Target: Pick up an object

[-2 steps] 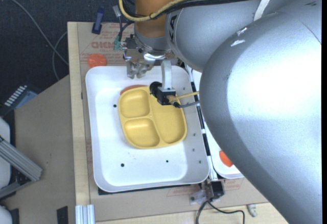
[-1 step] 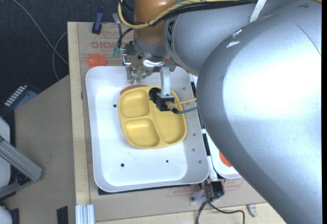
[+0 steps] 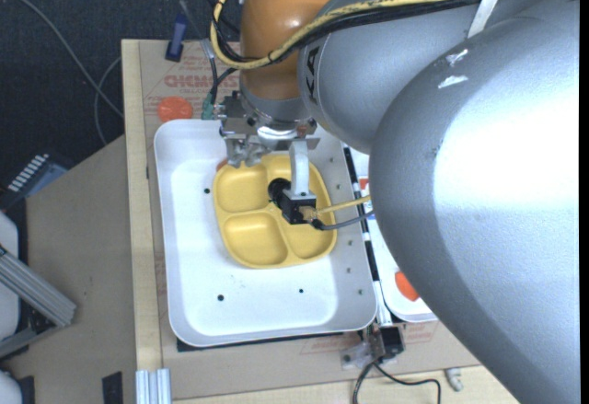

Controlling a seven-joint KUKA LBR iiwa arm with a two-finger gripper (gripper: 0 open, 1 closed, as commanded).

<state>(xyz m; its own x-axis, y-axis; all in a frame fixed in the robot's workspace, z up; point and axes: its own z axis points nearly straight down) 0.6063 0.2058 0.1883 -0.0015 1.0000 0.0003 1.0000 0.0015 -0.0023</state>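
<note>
Camera view: The gripper (image 3: 248, 150) hangs over the left bin (image 3: 248, 312), at the 12 o'clock rim of a yellow divided dish (image 3: 258, 241), the one object lying in that bin. Whether the gripper is released or clenched cannot be told from this angle, and nothing is seen in its grasp. The dish sits near the bin's middle, toward its 1 o'clock side, and three of its compartments are visible.

The grey arm (image 3: 469, 172) sweeps in from 3 o'clock and covers most of the right bin (image 3: 416, 312). Only a strip of that bin can be seen at 4 o'clock, with one orange piece (image 3: 404, 283) in it. On the bench (image 3: 138, 227), just past the left bin's 11 o'clock corner, lies one orange object (image 3: 173, 108).

Bare white floor lies around the dish at 9, 7 and 6 o'clock, widest at 6 o'clock. Toward 3 o'clock the dish comes near the bin wall. Four dark specks (image 3: 221, 298) mark the open floor.
</note>
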